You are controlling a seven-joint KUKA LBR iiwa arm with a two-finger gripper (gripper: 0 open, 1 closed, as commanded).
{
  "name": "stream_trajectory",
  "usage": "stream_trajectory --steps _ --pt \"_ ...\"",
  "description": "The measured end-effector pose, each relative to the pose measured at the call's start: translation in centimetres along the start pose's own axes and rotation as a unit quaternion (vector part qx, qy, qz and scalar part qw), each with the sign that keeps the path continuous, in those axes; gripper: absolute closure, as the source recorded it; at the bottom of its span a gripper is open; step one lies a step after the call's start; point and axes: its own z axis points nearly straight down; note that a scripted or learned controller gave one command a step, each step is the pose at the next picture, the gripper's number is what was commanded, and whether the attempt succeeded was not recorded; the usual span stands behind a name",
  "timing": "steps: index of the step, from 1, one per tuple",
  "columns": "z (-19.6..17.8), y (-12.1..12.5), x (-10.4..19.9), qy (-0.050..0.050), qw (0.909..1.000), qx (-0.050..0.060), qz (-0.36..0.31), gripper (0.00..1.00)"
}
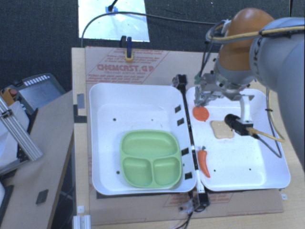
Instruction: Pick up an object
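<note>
So the gripper [204, 100] is down in the right bin [271, 175], near its back left corner, just over the red tomato slice [201, 113]. Can't tell the grip state. Looks like the reach step; next it needs to settle squarely on that slice.

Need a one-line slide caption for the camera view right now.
Hand over the tomato slice in the right bin; carrot and bread nearby.
</note>
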Motion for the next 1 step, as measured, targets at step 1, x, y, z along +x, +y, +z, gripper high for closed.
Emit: stream_trajectory --steps 1 --pt "-0.52 1.11 6.42 0.001 1.0000 -0.001 -0.001 1.00"
